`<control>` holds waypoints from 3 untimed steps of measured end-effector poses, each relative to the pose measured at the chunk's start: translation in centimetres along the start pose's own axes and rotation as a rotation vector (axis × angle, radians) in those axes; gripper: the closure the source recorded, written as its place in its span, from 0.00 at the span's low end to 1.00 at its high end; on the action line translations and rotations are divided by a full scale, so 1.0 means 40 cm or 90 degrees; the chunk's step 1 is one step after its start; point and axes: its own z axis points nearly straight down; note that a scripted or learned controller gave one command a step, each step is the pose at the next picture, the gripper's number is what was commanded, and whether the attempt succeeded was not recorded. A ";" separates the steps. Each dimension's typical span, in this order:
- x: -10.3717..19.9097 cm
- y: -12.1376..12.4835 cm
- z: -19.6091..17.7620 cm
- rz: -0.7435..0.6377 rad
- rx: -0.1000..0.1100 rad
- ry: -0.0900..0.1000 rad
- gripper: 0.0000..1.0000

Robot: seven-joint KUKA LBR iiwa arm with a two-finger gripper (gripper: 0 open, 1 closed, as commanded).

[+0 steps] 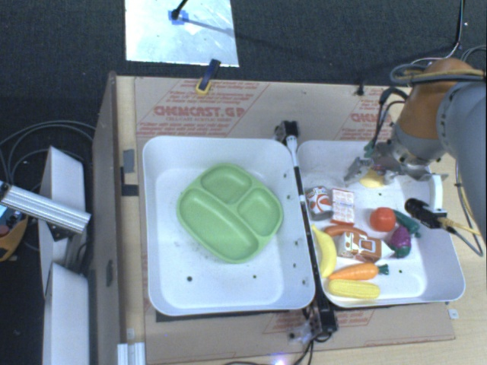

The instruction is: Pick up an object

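My gripper (367, 170) is low over the back of the right bin (449, 268), reaching in from the right. A small yellow object (373, 180) lies right under its tip, partly hidden; whether it is gripped is not visible. In front of it lie several toy foods: a white and red packet (342, 203), a round can (319, 201), a red tomato (383, 219), a purple eggplant (399, 239), a brown box (358, 245), a banana (326, 251), a carrot (356, 271) and a yellow corn cob (353, 289).
The left bin (163, 280) holds a green divided plate (230, 212). A metal divider (302, 211) runs between the two bins. Cardboard lies under both bins, and a shiny sheet (183, 21) lies on the floor behind.
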 end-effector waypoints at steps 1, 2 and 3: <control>-0.027 0.058 -0.268 0.001 -0.006 -0.002 0.00; -0.012 0.041 0.009 0.001 0.004 0.000 0.00; -0.014 0.051 -0.034 0.000 -0.004 -0.002 1.00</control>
